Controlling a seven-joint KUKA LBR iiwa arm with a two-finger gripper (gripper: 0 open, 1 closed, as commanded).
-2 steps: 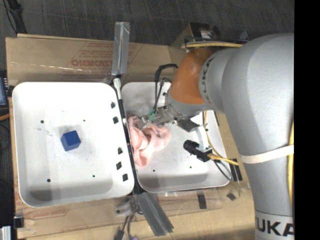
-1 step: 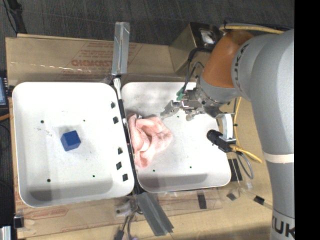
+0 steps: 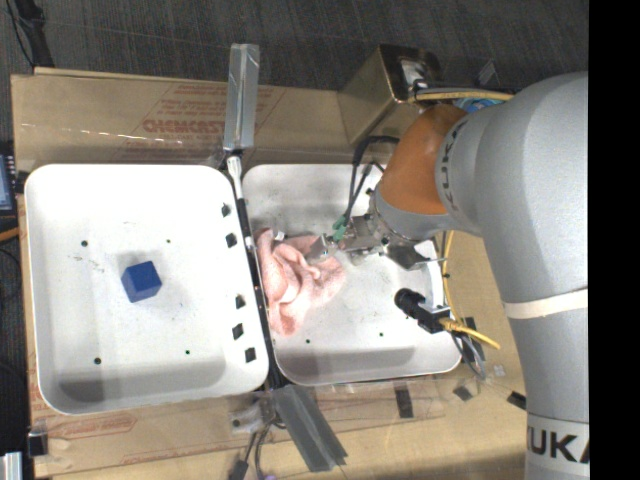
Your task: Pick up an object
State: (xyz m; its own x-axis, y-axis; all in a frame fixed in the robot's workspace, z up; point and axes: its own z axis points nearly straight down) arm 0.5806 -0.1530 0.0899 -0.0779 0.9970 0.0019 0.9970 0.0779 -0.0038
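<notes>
I see the arm point(image 3: 520, 198) over the right bin point(image 3: 330, 358), gripper point(image 3: 325, 248) on the pink cloth point(image 3: 295, 283); finger state unclear; blue cube point(image 3: 142, 280) at nine o'clock

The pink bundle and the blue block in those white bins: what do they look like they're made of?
The pink bundle, in the right bin next to the end effector, looks like soft cloth: it lies crumpled in loose folds with a matte surface. The blue block, in the left bin, looks rigid, perhaps foam, plastic or painted wood: flat faces, straight edges, even colour. The bins look like smooth moulded plastic.
</notes>
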